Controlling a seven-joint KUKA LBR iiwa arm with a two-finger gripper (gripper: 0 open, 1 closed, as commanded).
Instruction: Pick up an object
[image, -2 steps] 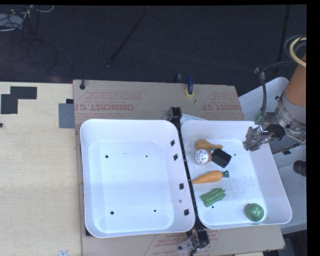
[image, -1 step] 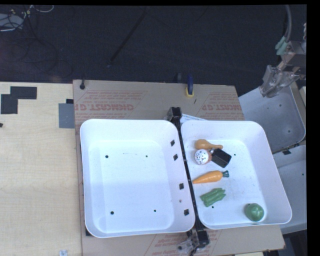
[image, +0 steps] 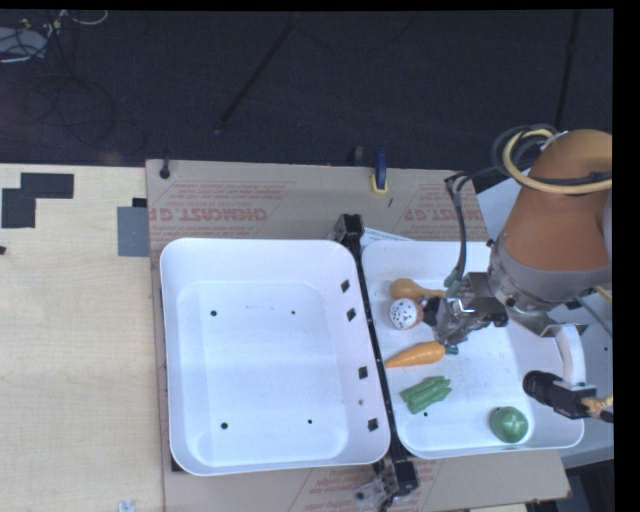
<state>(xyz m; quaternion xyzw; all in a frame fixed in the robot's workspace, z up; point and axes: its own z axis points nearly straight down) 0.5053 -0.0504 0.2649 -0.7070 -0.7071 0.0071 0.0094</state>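
Gripper (image: 455, 322) hangs low in right white plastic bin (image: 540, 440), upper-middle of it; finger state: cannot tell, too small and dark.

Nearest candidate: orange plastic carrot (image: 416, 354), just beside gripper at roughly 7 o'clock. Long axis near 3-to-9, slightly tilted, fat end toward 3, tip toward 9. Probably wants fingers closing across the short axis.

Other options close by:
- white speckled ball (image: 404, 314), at 9 o'clock from gripper, just beside
- tan pear-shaped piece (image: 407, 290), at 10 o'clock, touching or nearly touching the ball
- green ridged pod-like piece (image: 426, 392), at 6–7 o'clock, past the carrot
- green round ball (image: 509, 424), at 5 o'clock, well apart, near bin's lower corner

Room: carrot tip close to divider wall between the bins; open floor on 3 o'clock side. Left white bin (image: 190, 440) well apart at 9 o'clock.
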